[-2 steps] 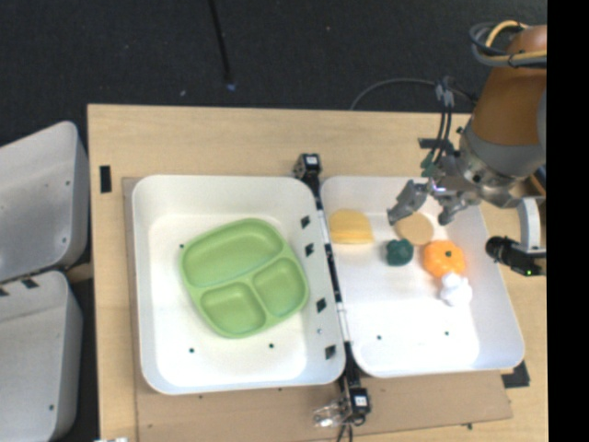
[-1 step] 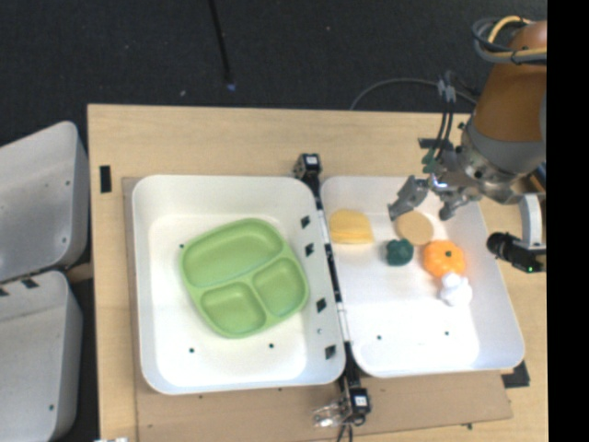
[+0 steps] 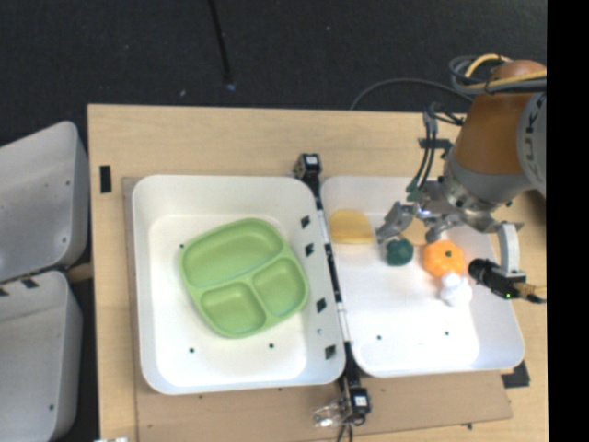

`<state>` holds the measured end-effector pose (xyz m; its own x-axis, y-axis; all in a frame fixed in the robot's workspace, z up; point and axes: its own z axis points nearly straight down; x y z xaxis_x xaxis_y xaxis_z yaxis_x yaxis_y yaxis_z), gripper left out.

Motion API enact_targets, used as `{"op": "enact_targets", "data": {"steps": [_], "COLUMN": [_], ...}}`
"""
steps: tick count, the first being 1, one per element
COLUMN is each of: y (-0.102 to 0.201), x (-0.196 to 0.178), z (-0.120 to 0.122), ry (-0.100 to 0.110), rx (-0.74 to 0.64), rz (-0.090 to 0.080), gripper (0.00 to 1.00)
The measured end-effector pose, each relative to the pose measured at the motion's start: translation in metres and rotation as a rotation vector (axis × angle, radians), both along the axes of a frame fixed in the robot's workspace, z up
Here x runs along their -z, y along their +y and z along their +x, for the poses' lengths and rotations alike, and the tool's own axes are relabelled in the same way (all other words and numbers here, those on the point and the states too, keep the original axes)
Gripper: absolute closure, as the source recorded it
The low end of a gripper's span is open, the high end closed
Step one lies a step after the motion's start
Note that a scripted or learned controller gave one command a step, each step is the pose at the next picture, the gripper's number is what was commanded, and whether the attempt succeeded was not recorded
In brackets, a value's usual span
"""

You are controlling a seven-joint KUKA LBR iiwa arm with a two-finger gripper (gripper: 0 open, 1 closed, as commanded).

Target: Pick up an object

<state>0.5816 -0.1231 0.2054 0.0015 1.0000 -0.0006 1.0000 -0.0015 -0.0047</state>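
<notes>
A small dark green ball (image 3: 398, 252) lies in the right bin (image 3: 414, 339), in its upper half, resting on the white floor. The gripper (image 3: 411, 226) hangs just above and beside it, its grey fingers (image 3: 396, 220) spread apart with nothing between them; the ball sits just below the nearer fingertip, close to it, though whether they touch cannot be told from this angle. The ball is round, matte and deep teal-green, with a faint lighter spot on top.

Just to its right lies an orange ball (image 3: 443, 260), larger and bright, with a small dark mark on its top. Below that, touching or almost touching it, is a small white lumpy object (image 3: 452, 291). To the left of the green ball, near the bin's left wall, lies a flat pale yellow piece (image 3: 351, 227), roughly rectangular.

The arm (image 3: 492, 145), orange above the wrist, reaches in from the right over the bin's upper right corner.

The left bin (image 3: 156, 357) holds a light green divided tray (image 3: 243, 276), set at a slant, with one large compartment and two smaller ones. Both bins rest side by side on a pale wooden bench (image 3: 110, 145). Around the bench the floor (image 3: 138, 35) is dark, and a thin black cable (image 3: 217, 28) crosses it at the top.
</notes>
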Motion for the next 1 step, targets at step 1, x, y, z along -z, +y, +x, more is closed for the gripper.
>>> {"op": "enact_targets", "data": {"steps": [1], "y": [-0.0068], "x": [0.0447], "z": [0.0029], "ry": [-0.002], "rx": [0.002], "rz": [-0.001], "gripper": [0.00]}}
